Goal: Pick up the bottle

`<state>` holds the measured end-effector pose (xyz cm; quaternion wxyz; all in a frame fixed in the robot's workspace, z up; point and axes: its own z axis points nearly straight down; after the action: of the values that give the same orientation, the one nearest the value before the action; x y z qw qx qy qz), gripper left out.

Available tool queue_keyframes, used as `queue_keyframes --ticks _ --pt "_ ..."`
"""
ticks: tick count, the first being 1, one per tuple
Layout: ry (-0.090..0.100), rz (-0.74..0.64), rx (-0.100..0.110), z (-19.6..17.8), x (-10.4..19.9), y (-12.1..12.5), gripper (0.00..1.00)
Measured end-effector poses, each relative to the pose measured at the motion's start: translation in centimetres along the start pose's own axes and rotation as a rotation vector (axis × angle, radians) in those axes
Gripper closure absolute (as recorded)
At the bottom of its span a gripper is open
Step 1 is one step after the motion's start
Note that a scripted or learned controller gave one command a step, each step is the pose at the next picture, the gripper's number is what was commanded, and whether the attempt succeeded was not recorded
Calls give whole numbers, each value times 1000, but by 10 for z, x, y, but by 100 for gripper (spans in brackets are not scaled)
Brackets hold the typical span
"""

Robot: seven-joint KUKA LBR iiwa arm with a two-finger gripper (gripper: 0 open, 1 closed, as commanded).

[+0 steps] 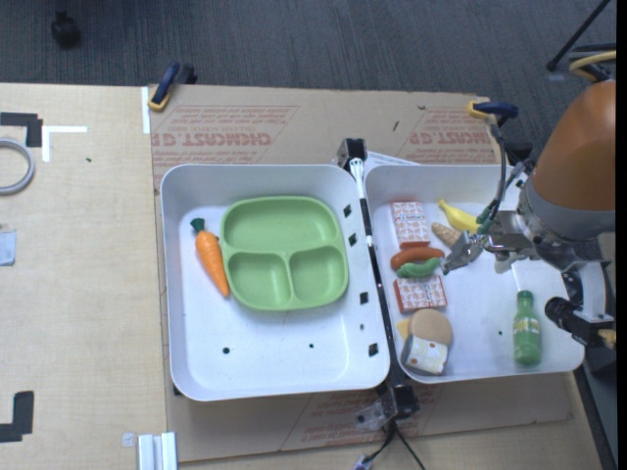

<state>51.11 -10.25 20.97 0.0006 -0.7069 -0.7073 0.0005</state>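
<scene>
The gripper (458, 255) is seen low over the right bin (480, 355), its dark fingers spread part way and pointing toward the cluster of toy food at the bin's left side; nothing is caught between them. Its tips are placed just beside the hot dog (417, 256) and the green pickle-like piece (419, 269), with the banana (457, 214) close behind, so the tool is judged to be at the wrong group of things for this task. The bottle (527, 329), green with a pale cap, is noted lying flat on the bin floor near the right front corner, apart from the gripper and untouched. No grasp has been made; the pick is judged not yet begun in any real sense. A move across to the bottle, a descent over its body, a close and a lift are all left to do. Further out, two printed cards (409, 219) and a round bread-like toy (428, 341) are logged in the same bin. The left bin (186, 311) carries a green divided plate (285, 251) and a carrot (210, 259) beside it. Both bins are set on cardboard on the table (78, 311).
</scene>
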Motion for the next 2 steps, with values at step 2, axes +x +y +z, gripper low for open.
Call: queue_keyframes --ticks 2 --pt "0 17 0 18 80 -24 100"
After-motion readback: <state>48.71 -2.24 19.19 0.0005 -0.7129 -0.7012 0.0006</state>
